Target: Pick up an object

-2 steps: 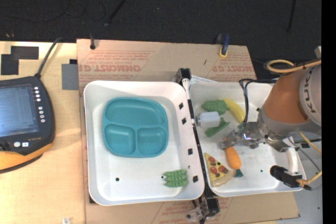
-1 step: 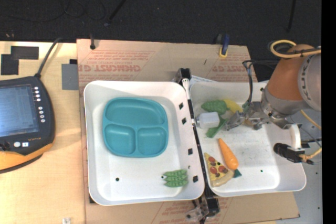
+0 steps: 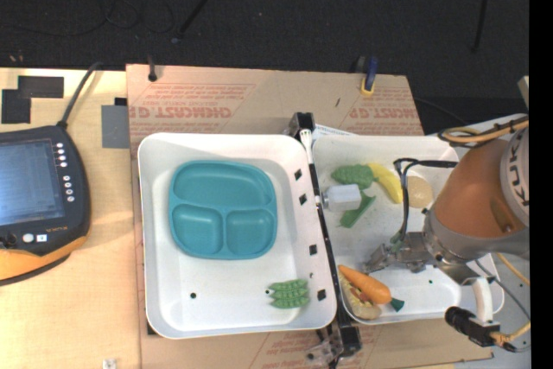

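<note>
My gripper point(image 3: 383, 257) reaches in from the right and hangs low over the right bin point(image 3: 432, 307), just above and behind an orange carrot point(image 3: 366, 283). The carrot lies on a tan round item point(image 3: 360, 305) at that bin's near left corner. Further back in the same bin are a green leafy toy point(image 3: 352, 175), a yellow banana point(image 3: 386, 182), a pale grey block point(image 3: 342, 196), a green strip point(image 3: 356, 213) and a cream piece point(image 3: 419, 191). Nothing can be made out in the gripper's grasp.
The left bin point(image 3: 160, 272) holds a teal divided plate point(image 3: 223, 208) and a green bumpy toy point(image 3: 289, 293) near its front right corner. A black divider rail point(image 3: 314, 220) runs between the bins. A tablet controller point(image 3: 34, 186) sits at far left.
</note>
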Controlling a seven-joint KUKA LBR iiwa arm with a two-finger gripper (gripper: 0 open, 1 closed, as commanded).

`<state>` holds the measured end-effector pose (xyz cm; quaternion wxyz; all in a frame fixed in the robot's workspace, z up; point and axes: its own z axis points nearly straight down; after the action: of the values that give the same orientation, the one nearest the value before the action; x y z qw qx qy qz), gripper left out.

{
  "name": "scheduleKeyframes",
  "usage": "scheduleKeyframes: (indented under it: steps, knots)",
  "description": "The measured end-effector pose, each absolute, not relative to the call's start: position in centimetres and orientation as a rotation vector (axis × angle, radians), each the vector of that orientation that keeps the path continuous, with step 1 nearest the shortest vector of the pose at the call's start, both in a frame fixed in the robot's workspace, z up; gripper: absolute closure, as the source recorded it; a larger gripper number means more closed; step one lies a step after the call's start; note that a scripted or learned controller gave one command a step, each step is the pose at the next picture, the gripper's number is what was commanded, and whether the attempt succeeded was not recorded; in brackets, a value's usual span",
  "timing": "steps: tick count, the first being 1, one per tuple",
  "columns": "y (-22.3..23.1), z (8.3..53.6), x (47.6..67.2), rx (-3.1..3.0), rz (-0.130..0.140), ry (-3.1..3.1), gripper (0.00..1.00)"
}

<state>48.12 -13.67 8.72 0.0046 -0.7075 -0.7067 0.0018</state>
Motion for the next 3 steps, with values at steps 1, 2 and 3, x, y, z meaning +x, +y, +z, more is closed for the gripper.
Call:
scheduleKeyframes:
  steps: [1, 2, 3]
  knots:
    - [-3.6, 23.2, 53.1, -2.212, -0.019, -2.241, 0.00]
    - [-8.2, 14.3, 57.3, -2.222, 0.007, -2.217, 0.00]
    - [-9.6, 8.4, 59.4, -2.220, 0.006, -2.218, 0.00]
